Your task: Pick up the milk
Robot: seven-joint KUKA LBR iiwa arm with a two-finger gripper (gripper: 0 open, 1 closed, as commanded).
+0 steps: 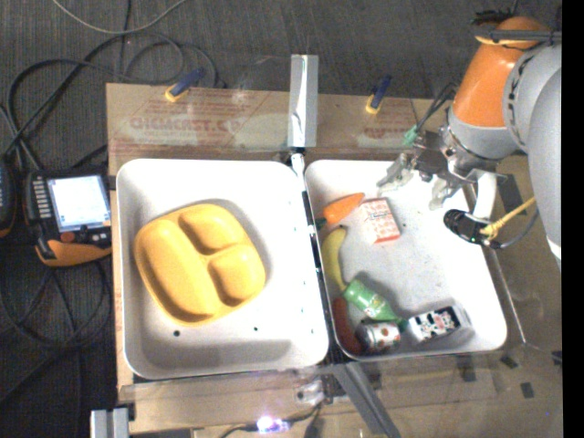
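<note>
A small pink-and-white carton (379, 220), which looks like the milk, lies flat in the upper middle of the right bin (474, 272). My gripper (418, 181) hangs over the bin's upper right part, a short way up and right of the carton and apart from it. Its two fingers (394, 175) are spread, and nothing sits between them. The orange-banded wrist (488, 80) rises behind it at the top right.
Left of the carton lie a carrot (342, 207) and a banana (334, 255). A green bottle (370, 299), a can (379, 336) and a white printed pack (436, 323) sit near the front wall. The left bin (137, 336) holds a yellow divided plate (201, 261).
</note>
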